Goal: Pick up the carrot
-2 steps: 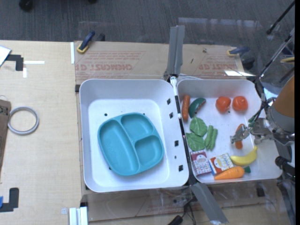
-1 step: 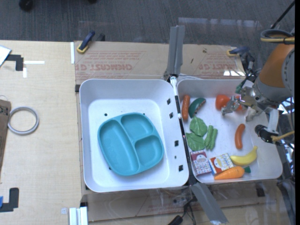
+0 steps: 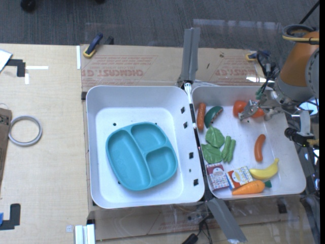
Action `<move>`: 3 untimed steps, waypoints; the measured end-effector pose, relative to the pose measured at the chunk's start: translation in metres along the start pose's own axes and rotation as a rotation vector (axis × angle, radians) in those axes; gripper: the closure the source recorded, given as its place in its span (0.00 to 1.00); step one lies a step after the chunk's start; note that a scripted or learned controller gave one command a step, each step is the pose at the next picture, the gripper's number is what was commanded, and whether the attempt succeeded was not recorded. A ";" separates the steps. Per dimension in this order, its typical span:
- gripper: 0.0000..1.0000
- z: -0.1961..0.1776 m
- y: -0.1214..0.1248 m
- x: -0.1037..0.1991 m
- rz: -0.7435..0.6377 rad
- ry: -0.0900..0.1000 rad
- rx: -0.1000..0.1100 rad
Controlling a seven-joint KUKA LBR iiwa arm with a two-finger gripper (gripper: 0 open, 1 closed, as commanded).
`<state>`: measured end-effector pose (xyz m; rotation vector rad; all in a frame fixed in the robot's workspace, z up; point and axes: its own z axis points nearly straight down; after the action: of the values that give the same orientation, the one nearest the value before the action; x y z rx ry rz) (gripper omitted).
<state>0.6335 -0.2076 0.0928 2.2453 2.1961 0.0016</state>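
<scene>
Look at the lower right of the frame. Your carrot [image 3: 249, 188] lies there, in the right bin [image 3: 297, 187], close to the bin's bottom edge. It is orange with a small green end that points to the right. A yellow banana [image 3: 265, 171] lies just above it and looks like it touches it. A small red and white box [image 3: 239, 176] sits at the carrot's upper left, and a second little box [image 3: 216, 176] is next to that one.

Now look up the frame. Your hand [image 3: 252, 112] is near the top of the same bin, well apart from the carrot. It sits right over a red tomato [image 3: 239, 108], and you can see red on both sides of it. You cannot tell if the hand is spread or pressed together, because the metal parts blur into one another there.

Between the hand and the carrot lies an orange-red sausage [image 3: 259, 147], standing almost straight up and down in the picture. At the left side of this bin you see another sausage [image 3: 201, 116], a dark green vegetable [image 3: 213, 115], a green leaf [image 3: 214, 138] and some green pods [image 3: 228, 149].

The left bin [image 3: 96, 151] holds a blue plate [image 3: 141, 155] with three parts. On the surface at the far left lies a ring of tape [image 3: 24, 130].
</scene>
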 end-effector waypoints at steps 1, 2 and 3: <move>0.00 0.001 -0.080 0.044 0.207 0.000 0.004; 0.00 0.001 -0.076 0.077 0.548 -0.001 0.003; 0.00 0.001 -0.005 0.095 0.667 -0.003 0.003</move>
<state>0.6306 -0.1123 0.0915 2.8413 1.3401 -0.0047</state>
